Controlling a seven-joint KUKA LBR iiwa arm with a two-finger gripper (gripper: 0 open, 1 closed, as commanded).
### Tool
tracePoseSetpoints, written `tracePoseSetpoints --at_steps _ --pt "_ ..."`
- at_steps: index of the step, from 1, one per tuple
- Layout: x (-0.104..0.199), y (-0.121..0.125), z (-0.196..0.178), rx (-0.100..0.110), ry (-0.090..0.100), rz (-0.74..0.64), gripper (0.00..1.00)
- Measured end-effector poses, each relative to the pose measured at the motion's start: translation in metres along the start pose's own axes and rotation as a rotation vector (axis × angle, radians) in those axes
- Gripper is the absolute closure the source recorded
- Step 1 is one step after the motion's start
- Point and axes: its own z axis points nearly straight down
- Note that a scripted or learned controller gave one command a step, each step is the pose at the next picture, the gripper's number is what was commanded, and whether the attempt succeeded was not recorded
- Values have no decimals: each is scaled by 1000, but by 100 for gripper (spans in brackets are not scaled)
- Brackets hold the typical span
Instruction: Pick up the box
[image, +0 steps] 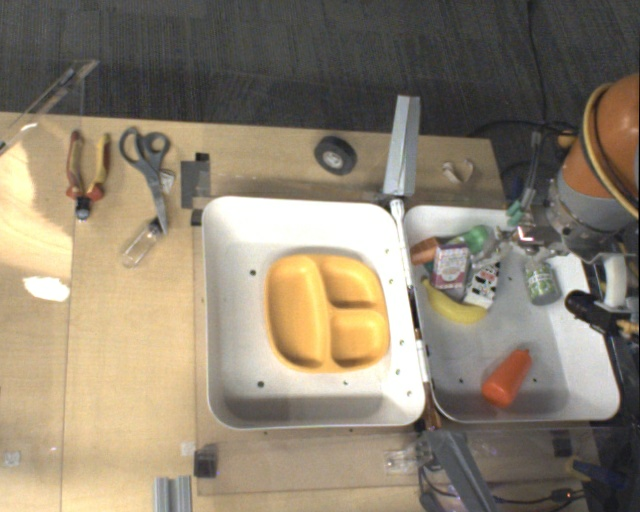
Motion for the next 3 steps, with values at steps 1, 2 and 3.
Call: tracePoseSetpoints --at_steps 1,2,3 --pt "23 26 95 -39 -8 33 0" --pt "39 63 103 -38 -14 -50 0" --pt "38 65 90 -44 -13 -48 100"
